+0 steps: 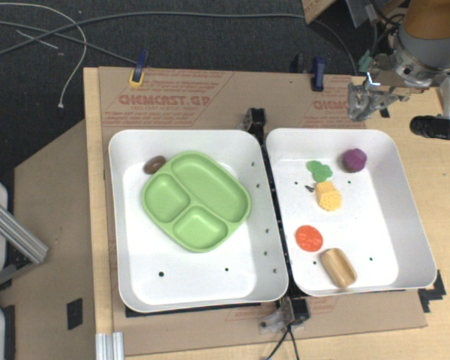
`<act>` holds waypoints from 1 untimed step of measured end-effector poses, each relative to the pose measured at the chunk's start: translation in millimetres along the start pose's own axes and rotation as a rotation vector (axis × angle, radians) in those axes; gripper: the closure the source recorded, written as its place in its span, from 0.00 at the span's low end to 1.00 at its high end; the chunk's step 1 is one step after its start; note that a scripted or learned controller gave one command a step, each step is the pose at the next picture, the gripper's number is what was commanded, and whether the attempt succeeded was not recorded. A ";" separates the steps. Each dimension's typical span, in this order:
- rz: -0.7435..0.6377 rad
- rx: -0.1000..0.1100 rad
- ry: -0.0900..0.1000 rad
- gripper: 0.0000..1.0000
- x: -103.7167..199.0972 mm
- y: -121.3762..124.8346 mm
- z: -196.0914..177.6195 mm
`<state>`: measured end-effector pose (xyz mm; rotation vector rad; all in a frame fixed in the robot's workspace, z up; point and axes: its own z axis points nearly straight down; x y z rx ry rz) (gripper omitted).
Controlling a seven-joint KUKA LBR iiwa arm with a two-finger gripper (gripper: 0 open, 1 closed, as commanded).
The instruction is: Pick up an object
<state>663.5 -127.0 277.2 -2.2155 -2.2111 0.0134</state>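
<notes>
The right bin [405,201] holds a purple round item [353,159], a green leafy piece [319,171], a yellow corn-like piece [328,196], a red-orange disc [309,238] and a tan bread-like roll [337,267]. My gripper [362,103] hangs above the bench just beyond that bin's far edge, up and slightly right of the purple item. Nothing is visible between its fingers. The arm's orange band and grey wrist rise to the top right corner.
The left bin [135,261] bears a green three-compartment plate [196,200] and a small brown item [154,164] at its far left. Blue clamps [140,66] hold the cardboard base at the back. Cables lie on the dark floor beyond.
</notes>
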 end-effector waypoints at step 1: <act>-0.002 -0.014 -0.002 0.00 0.3 1.7 -8.6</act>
